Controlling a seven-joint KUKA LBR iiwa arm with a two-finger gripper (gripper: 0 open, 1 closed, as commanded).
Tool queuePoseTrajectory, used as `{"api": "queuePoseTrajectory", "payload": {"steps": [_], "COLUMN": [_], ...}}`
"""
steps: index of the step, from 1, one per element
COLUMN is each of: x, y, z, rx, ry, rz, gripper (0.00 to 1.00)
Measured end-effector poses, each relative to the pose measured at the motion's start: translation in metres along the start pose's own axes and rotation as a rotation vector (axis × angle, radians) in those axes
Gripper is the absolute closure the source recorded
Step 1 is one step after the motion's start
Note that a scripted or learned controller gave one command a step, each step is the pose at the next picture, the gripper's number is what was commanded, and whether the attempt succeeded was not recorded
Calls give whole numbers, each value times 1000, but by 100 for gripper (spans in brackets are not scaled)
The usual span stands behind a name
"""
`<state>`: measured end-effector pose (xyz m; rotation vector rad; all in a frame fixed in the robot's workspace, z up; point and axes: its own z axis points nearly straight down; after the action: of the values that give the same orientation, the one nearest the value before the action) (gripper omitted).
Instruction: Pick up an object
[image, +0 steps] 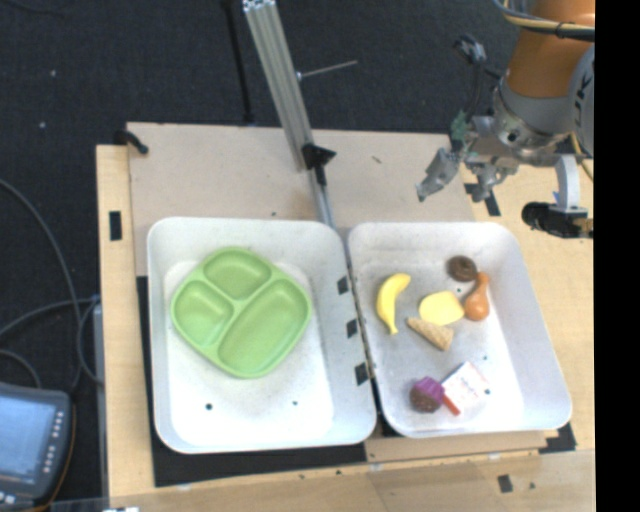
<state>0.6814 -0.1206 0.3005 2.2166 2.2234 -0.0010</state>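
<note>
Hand (462, 172) at upper right of frame, above the right bin's (530, 400) far rim; fingers look spread, nothing between them. Candidate objects lie lower in the frame, inside that bin: banana (391, 301), brown donut (461, 268), orange pear-shaped piece (477, 299). Risk: yellow piece (440, 308), cone (430, 333) and pear touch; a descent there likely pinches two or skids off.

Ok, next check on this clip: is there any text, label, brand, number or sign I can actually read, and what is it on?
No text reads legibly.
Red and white packet in the right bin: possible print, too small and blurred to read.
Device with a screen at the lower left: too dim and blurred to read.
Green divided plate, banana, left bin: no markings visible.
</note>
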Motion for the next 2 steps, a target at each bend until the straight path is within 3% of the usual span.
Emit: {"api": "queuePoseTrajectory", "payload": {"steps": [1,2], "x": [0,-8], "y": [0,-6], "z": [0,47], "rx": [0,4], "ry": [-1,-1], "rz": [0,4], "gripper": [0,0]}}
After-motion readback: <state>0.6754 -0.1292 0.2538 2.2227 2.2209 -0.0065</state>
